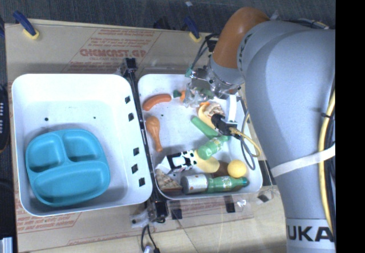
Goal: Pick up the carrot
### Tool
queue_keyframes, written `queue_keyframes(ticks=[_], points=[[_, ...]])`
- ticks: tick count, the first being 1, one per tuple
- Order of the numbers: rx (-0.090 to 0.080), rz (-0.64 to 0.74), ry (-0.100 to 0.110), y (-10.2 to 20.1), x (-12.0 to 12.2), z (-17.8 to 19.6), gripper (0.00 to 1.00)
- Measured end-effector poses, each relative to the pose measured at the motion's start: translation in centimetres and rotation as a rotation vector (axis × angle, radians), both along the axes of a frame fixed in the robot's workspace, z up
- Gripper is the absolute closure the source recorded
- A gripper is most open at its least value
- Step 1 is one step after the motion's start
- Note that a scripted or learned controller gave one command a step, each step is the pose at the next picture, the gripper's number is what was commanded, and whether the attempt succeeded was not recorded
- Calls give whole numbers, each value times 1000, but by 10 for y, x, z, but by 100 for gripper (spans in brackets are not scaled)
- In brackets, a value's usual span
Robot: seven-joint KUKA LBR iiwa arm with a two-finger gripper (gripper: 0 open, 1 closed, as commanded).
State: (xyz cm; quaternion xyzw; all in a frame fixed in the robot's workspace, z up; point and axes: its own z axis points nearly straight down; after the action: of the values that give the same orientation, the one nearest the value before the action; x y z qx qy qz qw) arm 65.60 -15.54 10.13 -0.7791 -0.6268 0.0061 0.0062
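Right bin [149, 84] crowded — bottles, sausage [156, 101] near carrot [180, 96] — claw [197, 91] state indiscernible.

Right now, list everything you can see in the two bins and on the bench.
Divided tray: one, blue, left bin.
Sausage: one, orange, right bin, top left.
Drumstick: one, tan, below the sausage.
Carrot: one, small, orange, beside the tool.
Bottles: two, green, right bin.
Lemon: one, yellow, lower right.
Cow toy: one, black and white.
Clamps: two, blue and yellow, bench's far edge.
Arm: grey, orange band.
Tool: over the right bin.
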Motion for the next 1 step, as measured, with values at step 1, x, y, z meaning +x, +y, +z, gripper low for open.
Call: queue_keyframes(ticks=[1], points=[[-7, -781, 0, 30, -28, 32, 100]])
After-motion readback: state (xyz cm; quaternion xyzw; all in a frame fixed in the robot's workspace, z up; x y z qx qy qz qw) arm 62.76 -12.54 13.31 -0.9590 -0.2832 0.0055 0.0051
